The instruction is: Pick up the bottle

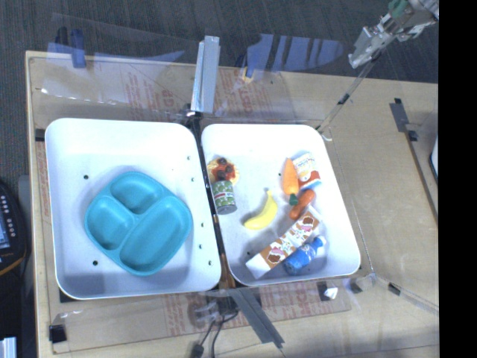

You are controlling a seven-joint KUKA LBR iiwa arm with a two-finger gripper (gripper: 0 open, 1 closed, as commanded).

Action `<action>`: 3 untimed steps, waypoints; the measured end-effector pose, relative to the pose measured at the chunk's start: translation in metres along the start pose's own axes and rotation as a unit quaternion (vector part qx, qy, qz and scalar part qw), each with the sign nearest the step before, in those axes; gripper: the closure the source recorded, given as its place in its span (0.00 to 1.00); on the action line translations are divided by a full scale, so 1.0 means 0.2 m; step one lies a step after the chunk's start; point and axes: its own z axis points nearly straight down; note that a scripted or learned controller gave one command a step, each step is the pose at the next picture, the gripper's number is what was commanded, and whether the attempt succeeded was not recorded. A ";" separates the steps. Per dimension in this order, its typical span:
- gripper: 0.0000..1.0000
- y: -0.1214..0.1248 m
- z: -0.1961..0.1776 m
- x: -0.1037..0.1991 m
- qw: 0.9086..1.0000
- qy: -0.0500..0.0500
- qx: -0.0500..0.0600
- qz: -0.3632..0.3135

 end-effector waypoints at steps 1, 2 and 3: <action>1.00 0.01 -0.05 0.01 1.000 -0.001 0.000 -0.003; 1.00 0.01 -0.10 0.01 1.000 -0.001 0.000 -0.006; 1.00 -0.06 0.20 -0.01 0.962 0.003 0.001 -0.273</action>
